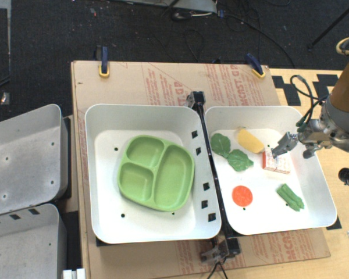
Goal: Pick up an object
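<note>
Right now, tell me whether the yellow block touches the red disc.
Apart. The camera view shows the yellow block near the right bin's far side and the red disc nearer the front, bare white floor between them.

The arm enters at the right edge as a rounded segment, tan to orange on its upper part with a grey band beneath. Below this sits a grey metal wrist assembly of stacked blocks. Black cables loop along its left side. The tool is grey metal, with short, dark-tipped fingers.
</note>
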Action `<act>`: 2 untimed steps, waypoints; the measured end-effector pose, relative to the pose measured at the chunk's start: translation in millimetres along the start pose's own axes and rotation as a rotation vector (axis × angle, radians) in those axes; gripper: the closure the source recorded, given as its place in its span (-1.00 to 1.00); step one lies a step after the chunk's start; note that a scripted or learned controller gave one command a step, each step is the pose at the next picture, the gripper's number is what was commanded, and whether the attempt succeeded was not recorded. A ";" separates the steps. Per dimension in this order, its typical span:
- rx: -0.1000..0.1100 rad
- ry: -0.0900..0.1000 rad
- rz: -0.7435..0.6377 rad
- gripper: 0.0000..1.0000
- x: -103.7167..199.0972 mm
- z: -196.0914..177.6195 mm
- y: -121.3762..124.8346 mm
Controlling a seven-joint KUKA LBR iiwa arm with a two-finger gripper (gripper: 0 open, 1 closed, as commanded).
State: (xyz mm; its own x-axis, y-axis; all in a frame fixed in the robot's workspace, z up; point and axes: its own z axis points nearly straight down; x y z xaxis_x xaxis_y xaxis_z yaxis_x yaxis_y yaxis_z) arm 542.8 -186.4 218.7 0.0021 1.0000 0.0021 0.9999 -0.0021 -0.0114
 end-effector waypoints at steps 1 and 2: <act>-0.011 -0.003 -0.003 -1.00 0.2 -5.9 2.7; -0.005 0.000 -0.001 -1.00 5.6 52.4 -5.7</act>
State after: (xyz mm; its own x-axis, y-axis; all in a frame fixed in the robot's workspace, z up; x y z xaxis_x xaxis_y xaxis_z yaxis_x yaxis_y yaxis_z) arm 536.5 -180.7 166.4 0.0015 1.0000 0.0018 1.0000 -0.0015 -0.0059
